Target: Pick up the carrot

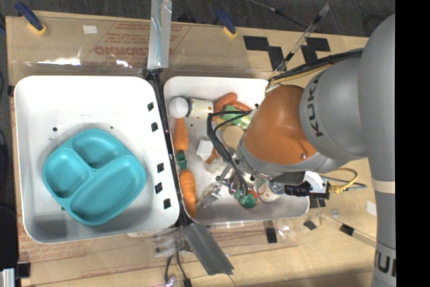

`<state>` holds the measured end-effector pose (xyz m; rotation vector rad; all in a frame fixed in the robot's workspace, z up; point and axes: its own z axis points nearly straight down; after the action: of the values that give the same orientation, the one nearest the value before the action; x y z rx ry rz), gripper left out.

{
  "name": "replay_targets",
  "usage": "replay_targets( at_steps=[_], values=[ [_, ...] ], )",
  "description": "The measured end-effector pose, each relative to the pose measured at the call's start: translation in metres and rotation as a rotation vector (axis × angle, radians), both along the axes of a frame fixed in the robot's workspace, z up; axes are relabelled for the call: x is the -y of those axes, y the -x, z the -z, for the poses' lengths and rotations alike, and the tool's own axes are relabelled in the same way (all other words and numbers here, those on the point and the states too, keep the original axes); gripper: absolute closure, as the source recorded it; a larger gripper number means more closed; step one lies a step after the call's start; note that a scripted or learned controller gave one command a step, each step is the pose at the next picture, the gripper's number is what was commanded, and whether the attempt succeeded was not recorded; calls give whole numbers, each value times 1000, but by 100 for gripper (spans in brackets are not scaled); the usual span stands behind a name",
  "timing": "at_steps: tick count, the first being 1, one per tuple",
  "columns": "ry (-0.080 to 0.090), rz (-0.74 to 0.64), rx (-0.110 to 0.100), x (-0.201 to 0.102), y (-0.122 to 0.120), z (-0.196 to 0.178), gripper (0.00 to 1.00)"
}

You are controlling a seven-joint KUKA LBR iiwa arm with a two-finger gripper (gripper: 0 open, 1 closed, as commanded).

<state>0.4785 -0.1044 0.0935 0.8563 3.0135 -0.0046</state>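
Two orange carrots lie along the left wall of the right bin (201,85): one carrot (181,134) at mid-height and a second carrot (187,191) nearer the front corner. A further orange piece (226,103) rests at the back of the bin. My gripper (218,188) hangs low in the front part of this bin, just right of the front carrot. The orange band and grey wrist (282,131) cover much of the bin's right half.
A teal divided plate (94,175) sits in the left bin (40,97). The right bin also holds a white round object (178,106), a green item (235,117) and small green and white pieces (259,197) under the wrist. Black cables (215,134) loop from the arm.
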Motion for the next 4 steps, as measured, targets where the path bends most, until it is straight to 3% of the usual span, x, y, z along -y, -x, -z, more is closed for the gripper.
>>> replay_targets(
  at_steps=[1,2,3,4],
  values=[
    [-3,-8,-1,-2,-1,-10,100],
    [-6,-166,-2,-89,0,-101,100],
    [-1,-310,5,-103,-17,-262,100],
    [-4,-339,-13,-138,2,-175,100]
  ],
)
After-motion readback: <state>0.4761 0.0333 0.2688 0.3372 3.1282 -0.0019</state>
